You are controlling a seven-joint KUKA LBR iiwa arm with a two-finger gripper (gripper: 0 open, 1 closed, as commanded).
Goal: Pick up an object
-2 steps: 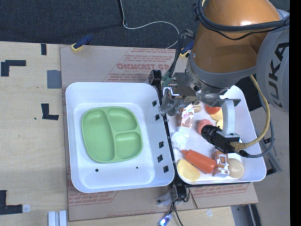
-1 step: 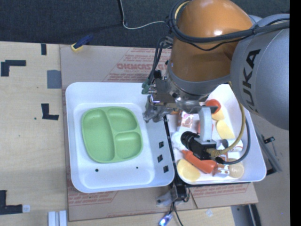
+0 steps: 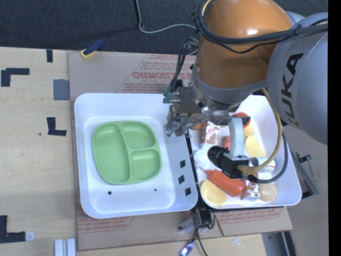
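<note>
My gripper (image 3: 175,122) hangs under the large orange wrist over the divider between the two bins, at the upper left corner of the right bin (image 3: 290,196). That bin holds several toy foods. Among them are an orange carrot-like piece (image 3: 226,183), a yellow round piece (image 3: 214,194), a pale yellow lemon shape (image 3: 255,147), a tan disc (image 3: 267,192) and a red-and-white packet (image 3: 211,135). The arm hides part of the pile. Nothing shows between the gripper's tips.
A green divided plate (image 3: 127,151) lies in the left bin (image 3: 85,116). Both bins rest on a cardboard sheet (image 3: 122,73) on the wooden bench. A small blue-and-yellow object (image 3: 92,47) lies at the sheet's far left corner.
</note>
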